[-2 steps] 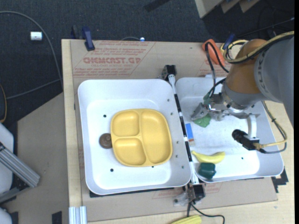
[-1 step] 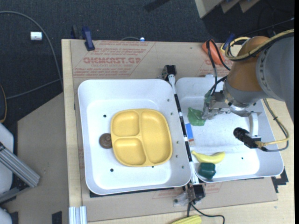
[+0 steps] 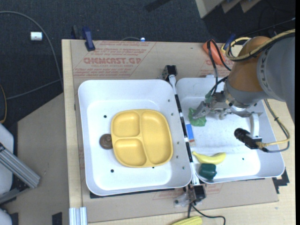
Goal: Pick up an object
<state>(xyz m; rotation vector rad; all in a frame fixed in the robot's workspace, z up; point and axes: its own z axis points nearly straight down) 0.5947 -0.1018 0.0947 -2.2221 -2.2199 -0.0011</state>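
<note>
In the right bin a small light-green object lies near the left wall. My gripper reaches in from the right and sits right over its upper edge, partly covering it. A yellow banana lies near the bin's front, with a dark green object just in front of it. A blue piece rests against the left wall. The left bin holds a yellow divided plate and a small brown round object beside the plate's left edge.
The grey arm with its orange band covers the right bin's back right part. A black cable fitting hangs over the bin's right half. The ridge between the bins runs just left of the gripper.
</note>
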